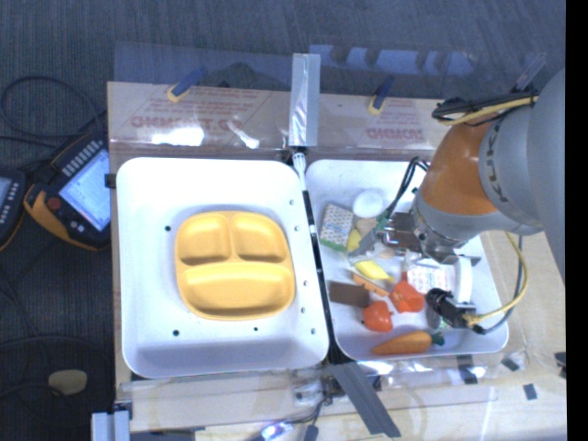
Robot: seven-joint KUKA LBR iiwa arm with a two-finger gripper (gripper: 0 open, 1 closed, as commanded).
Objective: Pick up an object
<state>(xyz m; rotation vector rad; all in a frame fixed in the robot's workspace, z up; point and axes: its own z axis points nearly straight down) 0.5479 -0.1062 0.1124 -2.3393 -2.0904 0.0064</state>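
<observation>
The arm reaches into the right bin (497, 336), its gripper (424, 263) low over the clutter — whether it is released or clenched I cannot tell. The orange pepper (407, 297), tomato (377, 316) and carrot (402, 343) lie on the bin floor, the yellow tray (235, 264) in the left bin (138, 246) — nothing looks lifted, so the pick remains to do.

two white bins (138, 246), one yellow tray (235, 263), one carrot (401, 344)
</observation>
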